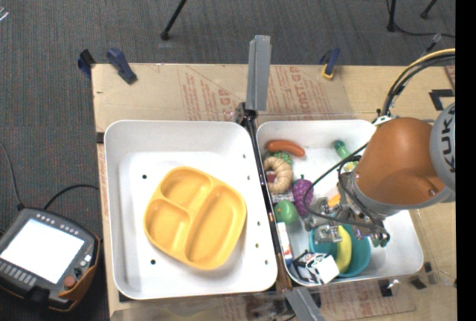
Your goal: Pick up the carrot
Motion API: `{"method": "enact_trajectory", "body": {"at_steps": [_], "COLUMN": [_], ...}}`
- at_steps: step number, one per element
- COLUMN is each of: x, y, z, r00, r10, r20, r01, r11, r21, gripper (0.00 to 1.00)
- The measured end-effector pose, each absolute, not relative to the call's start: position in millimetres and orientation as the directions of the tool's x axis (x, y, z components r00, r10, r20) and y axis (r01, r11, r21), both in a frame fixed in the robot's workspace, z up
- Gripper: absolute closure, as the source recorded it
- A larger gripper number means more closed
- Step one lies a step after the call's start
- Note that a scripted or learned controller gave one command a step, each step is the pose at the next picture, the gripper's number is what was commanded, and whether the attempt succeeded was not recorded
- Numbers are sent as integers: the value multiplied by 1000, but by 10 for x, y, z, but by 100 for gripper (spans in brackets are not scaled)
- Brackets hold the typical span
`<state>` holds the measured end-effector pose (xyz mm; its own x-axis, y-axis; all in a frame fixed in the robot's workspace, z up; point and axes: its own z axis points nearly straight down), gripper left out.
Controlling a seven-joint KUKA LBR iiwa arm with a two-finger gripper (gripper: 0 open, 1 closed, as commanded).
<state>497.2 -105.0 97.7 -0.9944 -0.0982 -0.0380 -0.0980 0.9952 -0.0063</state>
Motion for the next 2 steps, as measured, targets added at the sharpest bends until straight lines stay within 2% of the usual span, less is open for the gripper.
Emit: {"method": "enact_trajectory", "body": {"at_steps": [1, 2], "x": [5211, 5192], "y": [-1772, -1757], "z": [2799, 2737], "r00": [-998, -998], "r10": [-62, -62], "r20": [-14, -2], "r01": [-61, -62], "r11": [998, 998], "r21": [-5, 1], "gripper": [100, 0]}}
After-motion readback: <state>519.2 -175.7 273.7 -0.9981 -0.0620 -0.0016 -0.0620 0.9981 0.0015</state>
